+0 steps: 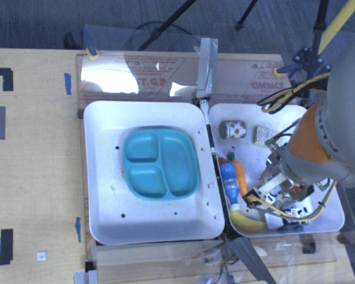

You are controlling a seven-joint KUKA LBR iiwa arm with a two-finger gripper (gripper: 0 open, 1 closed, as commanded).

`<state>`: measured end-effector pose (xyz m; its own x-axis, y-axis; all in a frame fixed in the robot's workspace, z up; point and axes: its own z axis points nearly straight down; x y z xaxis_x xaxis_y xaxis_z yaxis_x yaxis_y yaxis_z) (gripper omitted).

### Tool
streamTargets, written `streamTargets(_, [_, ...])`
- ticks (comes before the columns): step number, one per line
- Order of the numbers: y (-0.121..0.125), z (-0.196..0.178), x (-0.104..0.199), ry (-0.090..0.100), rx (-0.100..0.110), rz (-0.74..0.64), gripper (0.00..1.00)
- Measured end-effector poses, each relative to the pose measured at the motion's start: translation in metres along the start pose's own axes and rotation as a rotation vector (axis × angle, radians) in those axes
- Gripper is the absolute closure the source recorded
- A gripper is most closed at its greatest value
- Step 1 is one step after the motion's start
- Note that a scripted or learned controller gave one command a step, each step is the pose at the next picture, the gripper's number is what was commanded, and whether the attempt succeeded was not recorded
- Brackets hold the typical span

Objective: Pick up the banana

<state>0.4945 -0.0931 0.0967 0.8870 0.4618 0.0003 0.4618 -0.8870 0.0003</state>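
Arm comes in from 3 o'clock, grey body with the orange band (310,139) sitting over the right bin (334,215), wrist angled down toward 7 o'clock. The gripper (271,195) ends up low in that bin, toward its 6 o'clock side, in a mess of white brackets and yellow and black cables. Honestly can't tell if the jaws are wide or narrow, the cabling and wrist hardware cover that whole area, and nothing is visibly sitting between them.

Hard to read stuff: the arm hides a big chunk of the right bin's 3 o'clock half. A greenish patterned item (262,136) at 12 o'clock in that bin is partly tucked behind the arm, can't say what it is.

The banana (247,220) is at the bin's 6 o'clock edge, just at 8 o'clock from the gripper. It's yellow, curved, lying flat along the bin wall, with its right end running under the gripper's cables.

Just at 12 o'clock from the banana there's a blue bottle (229,182) with an orange carrot-like thing (241,177) right beside it, and a small white can with red dots (233,129) further up. Left bin (100,158) holds a teal divided plate (161,163).
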Motion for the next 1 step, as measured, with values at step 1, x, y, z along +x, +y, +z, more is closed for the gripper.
streamTargets(1, [0.0515,0.0091,0.0660,0.003,-0.005,-0.403,1.00])
